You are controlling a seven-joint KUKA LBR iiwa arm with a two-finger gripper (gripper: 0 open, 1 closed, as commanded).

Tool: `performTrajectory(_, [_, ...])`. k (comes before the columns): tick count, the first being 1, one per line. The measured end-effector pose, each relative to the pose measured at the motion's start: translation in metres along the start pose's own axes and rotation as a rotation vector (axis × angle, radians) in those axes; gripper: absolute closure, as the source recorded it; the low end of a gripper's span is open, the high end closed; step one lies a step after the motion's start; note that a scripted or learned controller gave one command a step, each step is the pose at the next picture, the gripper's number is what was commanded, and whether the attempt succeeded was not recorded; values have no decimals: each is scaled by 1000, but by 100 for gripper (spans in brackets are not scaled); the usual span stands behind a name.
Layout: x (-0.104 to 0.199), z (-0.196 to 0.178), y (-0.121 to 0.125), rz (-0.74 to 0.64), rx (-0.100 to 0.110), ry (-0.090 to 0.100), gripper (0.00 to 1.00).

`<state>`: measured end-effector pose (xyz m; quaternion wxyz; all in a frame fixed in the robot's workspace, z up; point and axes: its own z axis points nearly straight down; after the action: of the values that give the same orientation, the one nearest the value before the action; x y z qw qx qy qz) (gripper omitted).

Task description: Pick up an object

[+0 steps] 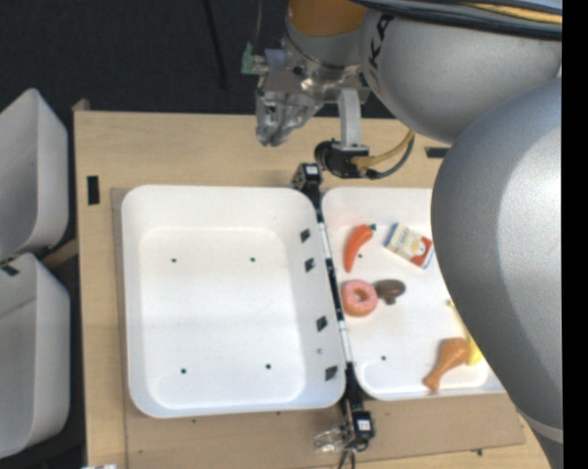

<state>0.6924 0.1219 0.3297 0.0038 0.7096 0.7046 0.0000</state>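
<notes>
The pink ring-shaped toy doughnut (359,297) lies in the right-hand shallow white bin (392,384), centre-right of the frame, beside a small brown lump (390,289) and below an orange carrot-shaped toy (357,245). It looks light and rigid; pinching across its rim seems best. The claw (274,125) hangs upper centre above the wooden bench (177,149), nothing visibly held; its opening I cannot tell.

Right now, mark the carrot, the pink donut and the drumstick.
carrot (357,246), camera view, middle of its orange body
pink donut (358,298), camera view, on its frosted ring
drumstick (448,360), camera view, on its thick meaty end
</notes>
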Motion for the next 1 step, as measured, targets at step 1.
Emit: performTrajectory(1, [64,-82,-7,-15,1,7,100])
